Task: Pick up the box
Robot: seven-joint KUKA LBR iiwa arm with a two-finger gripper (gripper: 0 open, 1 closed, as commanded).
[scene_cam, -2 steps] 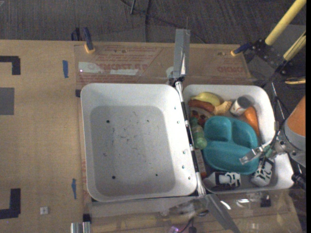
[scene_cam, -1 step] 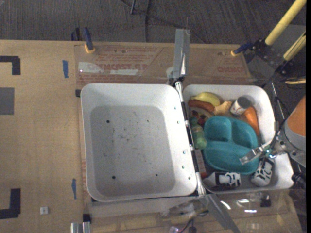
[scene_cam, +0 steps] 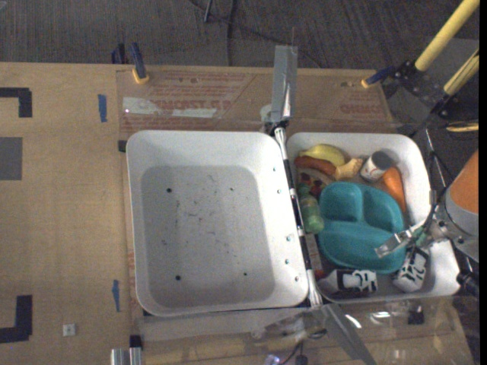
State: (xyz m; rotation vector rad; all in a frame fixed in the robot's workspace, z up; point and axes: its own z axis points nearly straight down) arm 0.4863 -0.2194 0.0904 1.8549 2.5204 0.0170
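A small black-and-white box (scene_cam: 356, 280) lies at the front edge of the right bin (scene_cam: 423, 152), just below a teal divided plate (scene_cam: 358, 225). A second black-and-white patterned item (scene_cam: 412, 271) rests in the bin's front right corner. My gripper (scene_cam: 394, 243) reaches in from the right and hovers over the plate's lower right rim, above and to the right of the box and apart from it. Nothing shows in its grasp.
The right bin also holds a banana (scene_cam: 326, 154), an orange carrot-like piece (scene_cam: 393, 182), a small cup (scene_cam: 376, 165), a reddish-brown item (scene_cam: 314, 166) and a green bottle (scene_cam: 310, 214). The left bin (scene_cam: 205, 147) adjoins it. A yellow-handled clamp (scene_cam: 445, 29) stands at the back right.
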